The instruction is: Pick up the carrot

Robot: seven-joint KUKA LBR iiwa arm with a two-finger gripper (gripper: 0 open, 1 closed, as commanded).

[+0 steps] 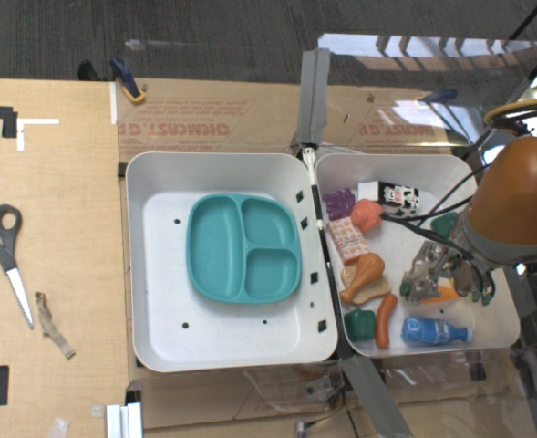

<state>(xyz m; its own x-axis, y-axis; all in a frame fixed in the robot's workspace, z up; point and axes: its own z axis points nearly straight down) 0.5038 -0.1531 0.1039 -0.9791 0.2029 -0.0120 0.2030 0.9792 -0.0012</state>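
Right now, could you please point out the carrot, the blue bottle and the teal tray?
carrot (445,292), camera view, orange body.
blue bottle (435,332), camera view, middle.
teal tray (215,245), camera view, large compartment.

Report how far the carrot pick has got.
Done: the arm has reached into the right bin, and the gripper is down at the carrot, the orange piece beside it. In hand: a grasp attempt; whether the carrot is gripped cannot be told. Left: a confirmed grip and the lift, since the carrot sits low in the bin.

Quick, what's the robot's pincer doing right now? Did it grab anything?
Pincer: down in the right bin, right at the carrot; its grip cannot be told.
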